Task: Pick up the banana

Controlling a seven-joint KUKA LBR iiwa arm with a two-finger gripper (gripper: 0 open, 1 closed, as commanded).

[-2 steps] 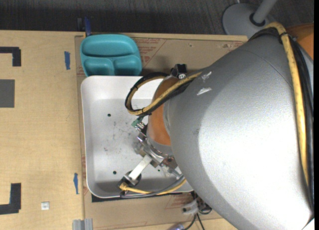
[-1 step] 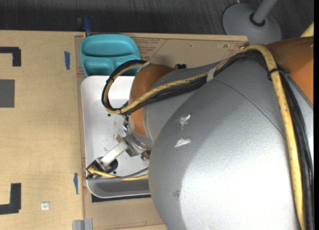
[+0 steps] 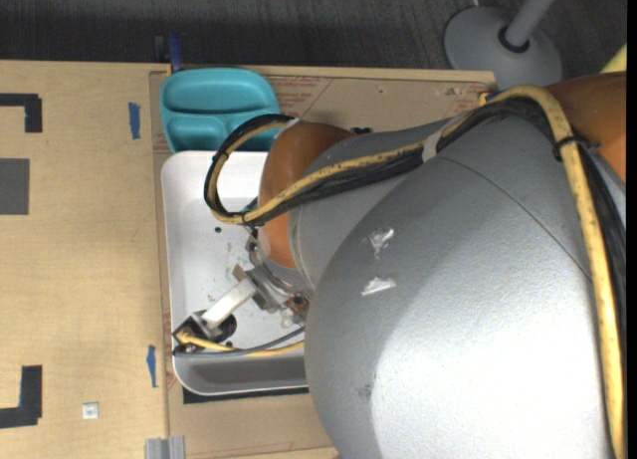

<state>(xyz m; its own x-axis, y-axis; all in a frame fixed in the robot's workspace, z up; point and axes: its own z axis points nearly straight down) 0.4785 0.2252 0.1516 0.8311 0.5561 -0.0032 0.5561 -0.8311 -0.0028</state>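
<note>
Arm (image 3: 448,298): most of the view is covered by it; the wrist is placed over the bin (image 3: 189,248).
Gripper (image 3: 261,286): it is seen low inside the bin, close to the floor, below the orange band (image 3: 299,163).
Gripper state: cannot be told; the working end is masked by the wrist.
Banana: it is hidden under the arm, presumably within this bin; its exact place cannot be given.
Banana axis: neither heading nor long axis can be read from this view.
Tray (image 3: 214,104): a teal tray is lodged at the bin's far end, apart from the gripper.
Progress: the approach is judged made; no grasp is confirmed, as nothing is seen held.
Remaining: closure on the banana is to be verified, followed by the lift out of the bin.
</note>
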